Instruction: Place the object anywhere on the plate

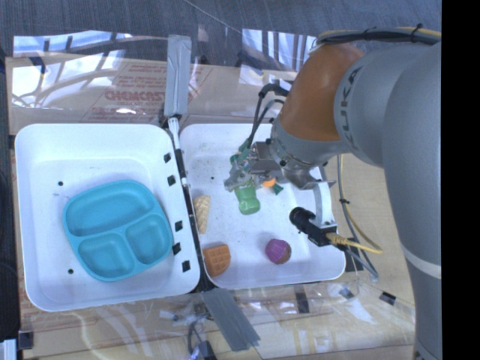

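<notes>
A blue divided plate (pixel 116 229) lies in the left bin (pixel 45 156). In the right bin (pixel 217 145), my gripper (pixel 246 177) hangs over the middle. A green cylinder-shaped object (pixel 248 200) sits directly beneath it, with its upper end hidden under the gripper. Whether the green object is held or rests on the bin floor cannot be told. A small orange piece (pixel 268 181) and a teal piece (pixel 277 190) show beside the gripper.
The right bin also holds a cream corn-like piece (pixel 201 211) near its left wall, an orange waffle-like piece (pixel 216 259) at the front left and a purple object (pixel 277 250) at the front. The arm's grey body with orange band (pixel 322 96) covers the bin's right side.
</notes>
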